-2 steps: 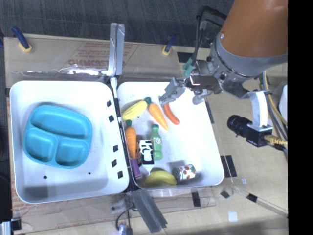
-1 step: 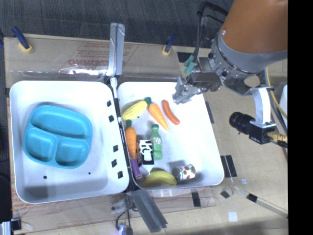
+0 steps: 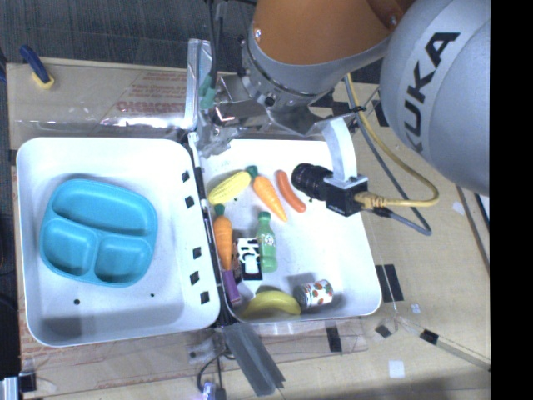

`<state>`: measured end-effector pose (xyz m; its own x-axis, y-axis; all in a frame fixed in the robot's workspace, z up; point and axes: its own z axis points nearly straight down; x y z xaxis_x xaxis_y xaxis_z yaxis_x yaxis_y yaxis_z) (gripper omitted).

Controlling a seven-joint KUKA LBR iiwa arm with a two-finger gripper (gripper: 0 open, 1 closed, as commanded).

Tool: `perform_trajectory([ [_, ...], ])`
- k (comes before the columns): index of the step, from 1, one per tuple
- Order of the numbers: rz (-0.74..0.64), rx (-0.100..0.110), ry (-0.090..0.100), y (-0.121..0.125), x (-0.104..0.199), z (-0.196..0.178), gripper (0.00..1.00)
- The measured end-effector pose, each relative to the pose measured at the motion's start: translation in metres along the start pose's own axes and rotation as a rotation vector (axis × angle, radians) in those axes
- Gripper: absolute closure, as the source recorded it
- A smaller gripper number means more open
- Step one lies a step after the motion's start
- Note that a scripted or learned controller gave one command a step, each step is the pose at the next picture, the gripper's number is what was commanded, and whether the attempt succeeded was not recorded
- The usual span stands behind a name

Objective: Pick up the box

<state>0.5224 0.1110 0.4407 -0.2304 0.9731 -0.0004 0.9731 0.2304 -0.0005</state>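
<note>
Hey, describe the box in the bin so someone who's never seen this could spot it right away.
Look in the right-hand shallow white bin, near its lower left. Between the upright orange carrot and the small green bottle lies the small black-and-white printed box. It is the only flat-sided, rectangular item among rounded toy foods.

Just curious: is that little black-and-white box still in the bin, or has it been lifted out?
In the bin. The box lies on the right bin's floor beside the green bottle.
</note>
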Motion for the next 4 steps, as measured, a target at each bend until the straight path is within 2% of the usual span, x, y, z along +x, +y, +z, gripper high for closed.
perform_trajectory([
  [1,-0.169,0.000,0.000,0.096,0.020,0.000,1.00],
  [2,-0.262,-0.001,0.000,0.148,0.042,0.000,1.00],
  [3,-0.427,0.001,-0.001,0.107,0.061,-0.001,1.00],
  [4,-0.469,-0.001,-0.002,0.145,0.052,-0.001,1.00],
])
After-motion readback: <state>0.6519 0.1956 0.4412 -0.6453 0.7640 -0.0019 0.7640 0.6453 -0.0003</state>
